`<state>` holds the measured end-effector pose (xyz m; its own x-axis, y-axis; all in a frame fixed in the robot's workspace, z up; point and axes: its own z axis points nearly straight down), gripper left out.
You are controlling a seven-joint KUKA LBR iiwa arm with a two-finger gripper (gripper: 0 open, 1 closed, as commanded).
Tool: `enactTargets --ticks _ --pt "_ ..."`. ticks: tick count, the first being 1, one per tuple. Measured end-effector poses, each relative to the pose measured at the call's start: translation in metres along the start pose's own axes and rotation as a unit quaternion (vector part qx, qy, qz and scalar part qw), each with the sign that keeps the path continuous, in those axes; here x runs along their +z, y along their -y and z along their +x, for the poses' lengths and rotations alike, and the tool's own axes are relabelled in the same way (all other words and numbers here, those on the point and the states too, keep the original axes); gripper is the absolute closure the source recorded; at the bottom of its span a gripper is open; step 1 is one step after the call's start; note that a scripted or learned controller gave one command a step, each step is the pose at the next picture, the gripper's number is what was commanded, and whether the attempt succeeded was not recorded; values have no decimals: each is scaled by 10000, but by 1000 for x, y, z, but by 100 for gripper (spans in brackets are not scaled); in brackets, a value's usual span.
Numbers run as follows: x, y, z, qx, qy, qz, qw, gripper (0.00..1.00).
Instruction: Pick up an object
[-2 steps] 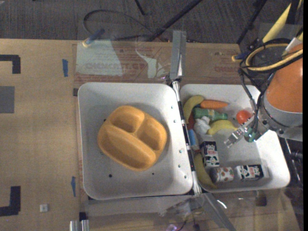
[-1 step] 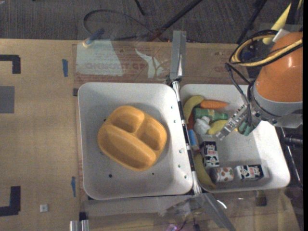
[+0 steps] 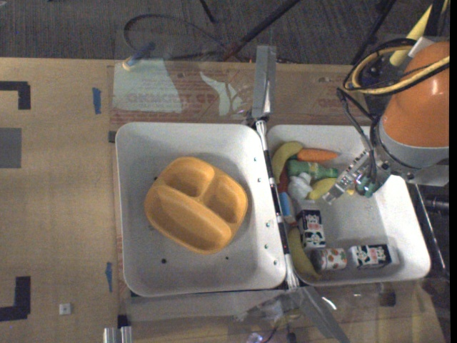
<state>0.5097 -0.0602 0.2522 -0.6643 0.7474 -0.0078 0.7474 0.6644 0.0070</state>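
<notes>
My gripper (image 3: 355, 183) hangs over the right bin (image 3: 400, 220), in its upper middle, under the orange wrist band. It is open, and I see only bin floor between its fingers. Its left finger (image 3: 341, 184) lies right beside a small yellow fruit (image 3: 321, 189). Left of that are a green toy (image 3: 308, 169), an orange carrot (image 3: 318, 154), a yellow banana (image 3: 283, 156) and a white piece (image 3: 300, 186). Lower in the bin stand a cow-print carton (image 3: 310, 229), a small can (image 3: 329, 258) and a second carton (image 3: 370, 256).
The left bin (image 3: 136, 156) holds a yellow divided plate (image 3: 196, 204). A blue item (image 3: 285, 206) and another banana (image 3: 300, 252) lie along the right bin's left wall. A metal divider (image 3: 263, 84) runs between the bins. Cables (image 3: 371, 70) loop above the arm.
</notes>
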Motion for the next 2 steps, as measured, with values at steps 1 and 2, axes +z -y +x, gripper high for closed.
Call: enactTargets --ticks 1,2 --pt "23 -40 -70 191 -22 26 9998 100" --pt "44 -87 -83 -773 -14 10 9970 100"
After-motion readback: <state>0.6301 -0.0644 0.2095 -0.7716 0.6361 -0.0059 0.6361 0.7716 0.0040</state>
